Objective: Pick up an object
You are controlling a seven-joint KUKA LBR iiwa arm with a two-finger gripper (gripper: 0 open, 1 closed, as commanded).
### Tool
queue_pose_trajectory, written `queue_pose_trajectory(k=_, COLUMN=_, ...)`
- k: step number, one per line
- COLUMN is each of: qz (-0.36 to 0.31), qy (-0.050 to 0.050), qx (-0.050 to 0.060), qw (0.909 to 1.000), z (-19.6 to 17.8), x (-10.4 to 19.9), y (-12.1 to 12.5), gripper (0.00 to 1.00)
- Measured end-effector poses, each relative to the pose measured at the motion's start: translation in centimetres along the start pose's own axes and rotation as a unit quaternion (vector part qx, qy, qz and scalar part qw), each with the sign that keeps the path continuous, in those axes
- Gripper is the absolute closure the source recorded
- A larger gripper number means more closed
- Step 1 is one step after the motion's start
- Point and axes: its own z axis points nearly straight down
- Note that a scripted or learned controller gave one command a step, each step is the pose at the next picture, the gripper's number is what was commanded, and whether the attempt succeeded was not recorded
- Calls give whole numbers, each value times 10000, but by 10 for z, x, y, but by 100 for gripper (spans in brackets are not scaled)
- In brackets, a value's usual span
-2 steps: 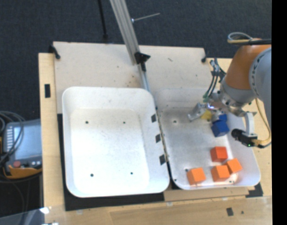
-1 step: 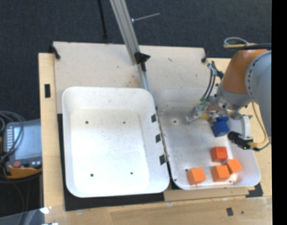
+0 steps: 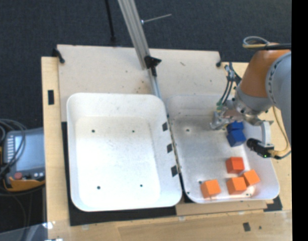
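Over the right bin (image 3: 194, 149), tool (image 3: 225, 118) low beside the blue cube (image 3: 235, 133); spread or pressed together, cannot tell, and no block visibly pinched. Judged as the approach or closing step of a pick, blue cube just beside and below the wrist. Next likely needed: settling squarely over the cube, closing on opposite flat faces, lifting straight. Four orange cubes (image 3: 236, 164) clustered near the bin's front right corner, matte, sharp-edged, probably foam or wood. Bins smooth white plastic, round-cornered, shallow; left bin (image 3: 118, 149) speckled. Bench (image 3: 93, 69) pale board.
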Motion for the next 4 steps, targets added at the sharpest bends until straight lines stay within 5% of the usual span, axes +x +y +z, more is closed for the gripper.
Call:
queue_pose_trajectory(k=2, qz=-33, qy=6, qx=3, qw=10000, z=-99, x=-9, y=-3, gripper=100)
queue_pose_trajectory(k=4, qz=-50, qy=19, qx=40, qw=10000, z=-107, x=102, y=-18, gripper=100)
